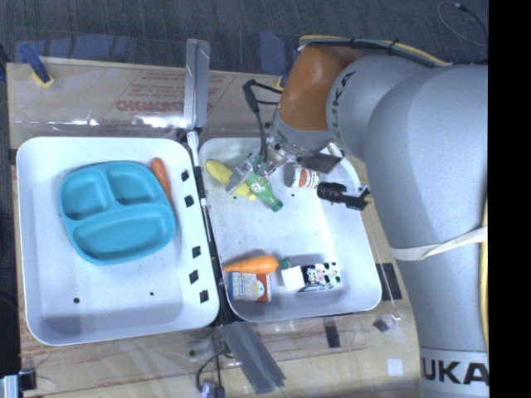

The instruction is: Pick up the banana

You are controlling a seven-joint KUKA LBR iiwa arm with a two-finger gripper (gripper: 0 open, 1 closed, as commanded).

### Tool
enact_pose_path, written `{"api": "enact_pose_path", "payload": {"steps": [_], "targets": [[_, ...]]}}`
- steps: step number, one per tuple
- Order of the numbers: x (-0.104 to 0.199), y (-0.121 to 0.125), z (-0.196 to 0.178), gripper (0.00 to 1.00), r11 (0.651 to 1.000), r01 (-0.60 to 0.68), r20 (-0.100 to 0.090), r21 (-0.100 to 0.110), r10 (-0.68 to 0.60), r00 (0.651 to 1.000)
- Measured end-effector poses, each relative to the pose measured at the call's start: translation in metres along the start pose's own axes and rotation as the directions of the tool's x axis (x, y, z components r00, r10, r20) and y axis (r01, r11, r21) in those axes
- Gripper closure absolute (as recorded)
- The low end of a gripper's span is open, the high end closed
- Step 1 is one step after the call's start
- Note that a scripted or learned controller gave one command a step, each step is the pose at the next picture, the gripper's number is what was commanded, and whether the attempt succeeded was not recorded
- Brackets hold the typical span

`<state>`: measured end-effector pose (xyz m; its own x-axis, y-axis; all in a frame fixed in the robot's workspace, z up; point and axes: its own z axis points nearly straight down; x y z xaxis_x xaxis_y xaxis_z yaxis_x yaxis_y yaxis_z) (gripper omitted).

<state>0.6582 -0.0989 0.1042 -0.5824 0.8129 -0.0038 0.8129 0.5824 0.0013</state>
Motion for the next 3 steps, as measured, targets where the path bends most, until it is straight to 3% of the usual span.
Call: {"api": "enact_pose_path", "payload": {"steps": [1,2,3], "targets": [[0.027,0.019,-0.133,1.00,0.990,-0.139,-0.003,0.002,0.139,0.990],[0.028,0.019,-0.133,0.00,0.990,-0.139,-0.003,0.002,0.139,0.990],[0.047,-0.073,-0.095,0.00,0.949,-0.316,-0.004,0.006,0.316,0.949]]}}
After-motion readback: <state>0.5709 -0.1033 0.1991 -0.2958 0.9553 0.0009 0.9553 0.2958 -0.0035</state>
